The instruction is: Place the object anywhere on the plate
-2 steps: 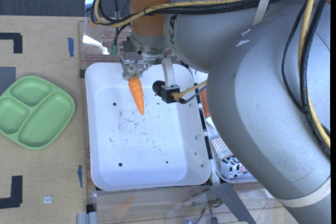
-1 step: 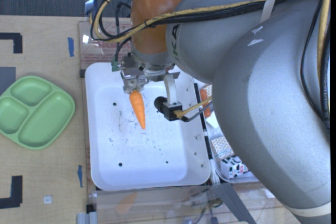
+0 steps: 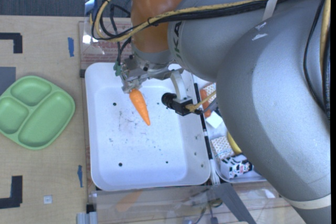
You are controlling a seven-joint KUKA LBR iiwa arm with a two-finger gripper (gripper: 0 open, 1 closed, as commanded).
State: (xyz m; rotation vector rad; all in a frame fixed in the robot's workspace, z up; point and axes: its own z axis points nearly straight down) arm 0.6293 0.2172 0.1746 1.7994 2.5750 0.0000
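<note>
Orange carrot [image 3: 140, 106] tilted over white bin, green divided plate [image 3: 35, 111] left

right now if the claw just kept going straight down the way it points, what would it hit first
The claw points down into the left white bin with the carrot hanging from its tips. Going straight on, the carrot's narrow end would likely meet the bin floor first; how high it hangs is unclear from this slanted view.

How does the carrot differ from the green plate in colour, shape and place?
The carrot is orange, but the green plate is pale green. The carrot is a slim tapered cone; the plate is broad, with three compartments. The carrot hangs at the gripper over the white bin; the plate lies on the bench, left of that bin.
</note>
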